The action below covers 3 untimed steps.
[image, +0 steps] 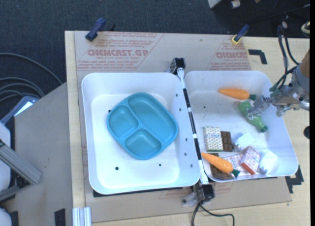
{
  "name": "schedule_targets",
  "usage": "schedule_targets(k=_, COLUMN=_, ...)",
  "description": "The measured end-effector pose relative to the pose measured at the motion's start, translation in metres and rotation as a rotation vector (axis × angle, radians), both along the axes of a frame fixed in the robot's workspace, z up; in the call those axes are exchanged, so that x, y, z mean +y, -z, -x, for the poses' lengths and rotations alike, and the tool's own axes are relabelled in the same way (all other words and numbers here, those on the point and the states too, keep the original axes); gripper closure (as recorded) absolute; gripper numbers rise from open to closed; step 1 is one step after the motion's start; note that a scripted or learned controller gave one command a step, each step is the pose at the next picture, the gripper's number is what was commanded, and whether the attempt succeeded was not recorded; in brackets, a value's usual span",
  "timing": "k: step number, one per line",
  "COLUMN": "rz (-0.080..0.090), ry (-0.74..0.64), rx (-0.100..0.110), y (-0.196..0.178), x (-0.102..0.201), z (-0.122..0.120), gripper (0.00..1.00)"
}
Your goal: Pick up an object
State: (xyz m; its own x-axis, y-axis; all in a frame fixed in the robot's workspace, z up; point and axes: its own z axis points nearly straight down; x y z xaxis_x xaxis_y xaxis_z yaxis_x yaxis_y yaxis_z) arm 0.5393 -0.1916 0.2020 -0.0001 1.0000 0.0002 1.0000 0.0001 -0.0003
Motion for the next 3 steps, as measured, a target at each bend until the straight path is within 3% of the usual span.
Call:
schedule_targets(k=1, rz=-0.004, ry=-0.001, rx=0.004, y=0.103, x=-0.024, z=-0.029, gripper=0.0)
schedule_targets(k=2, rz=-0.002, ry=-0.001, rx=0.001, y=0.092, x=-0.025, z=-0.03, gripper=1.0)
schedule_targets(k=3, rz=0.001, ry=0.003, rx=0.008, y=0.115, x=0.029, z=-0.067, gripper=1.0)
